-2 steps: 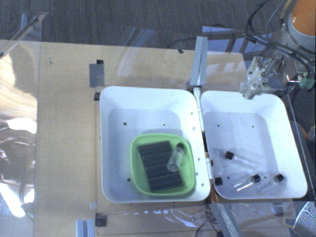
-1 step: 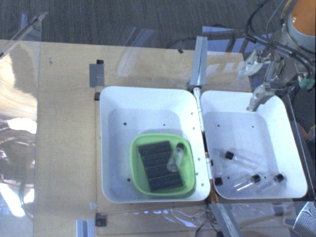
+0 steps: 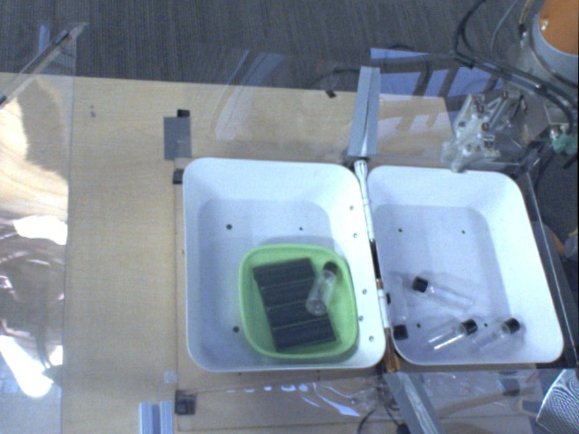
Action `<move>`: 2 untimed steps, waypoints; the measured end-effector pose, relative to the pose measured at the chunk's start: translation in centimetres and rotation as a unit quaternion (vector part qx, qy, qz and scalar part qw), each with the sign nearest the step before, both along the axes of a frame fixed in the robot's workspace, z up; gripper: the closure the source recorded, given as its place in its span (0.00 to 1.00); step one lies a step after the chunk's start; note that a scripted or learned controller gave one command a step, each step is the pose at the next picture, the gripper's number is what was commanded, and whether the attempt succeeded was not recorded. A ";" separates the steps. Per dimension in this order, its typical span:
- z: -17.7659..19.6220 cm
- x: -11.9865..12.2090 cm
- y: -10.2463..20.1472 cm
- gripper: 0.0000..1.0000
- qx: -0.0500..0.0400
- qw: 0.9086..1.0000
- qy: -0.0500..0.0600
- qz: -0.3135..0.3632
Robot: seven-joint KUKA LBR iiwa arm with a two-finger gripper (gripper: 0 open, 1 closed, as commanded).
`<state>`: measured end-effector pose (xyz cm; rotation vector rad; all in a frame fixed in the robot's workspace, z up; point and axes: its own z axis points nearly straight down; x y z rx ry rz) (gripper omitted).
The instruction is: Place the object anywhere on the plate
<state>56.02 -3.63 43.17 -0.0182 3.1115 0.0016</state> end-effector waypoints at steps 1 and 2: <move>-6.5 0.8 11.4 1.00 -0.002 0.985 0.009 0.171; -20.2 -0.6 16.5 1.00 -0.002 0.981 0.010 0.192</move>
